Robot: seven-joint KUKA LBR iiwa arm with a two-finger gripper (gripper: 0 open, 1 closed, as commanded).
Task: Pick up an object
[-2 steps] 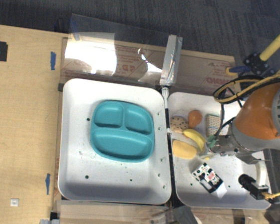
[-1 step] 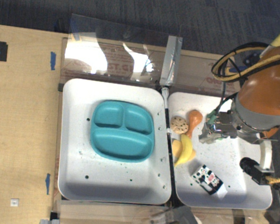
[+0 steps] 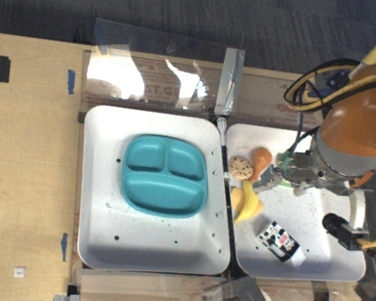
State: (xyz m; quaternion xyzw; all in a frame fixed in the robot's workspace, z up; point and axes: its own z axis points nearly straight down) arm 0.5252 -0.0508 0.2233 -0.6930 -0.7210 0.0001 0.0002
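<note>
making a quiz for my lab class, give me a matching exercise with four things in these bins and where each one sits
Things:
1. teal divided plate
2. round cookie
3. banana
4. black and white patterned block

Places:
A. right bin, front middle
B. left bin, centre
C. right bin, left edge, just in front of the cookie
D. right bin, near its back left corner, beside the orange pear-shaped item

Pairs: 1-B, 2-D, 3-C, 4-A

Teal tray [image 3: 165, 176] in left bin [image 3: 92, 223], banana [image 3: 246, 204]
</note>
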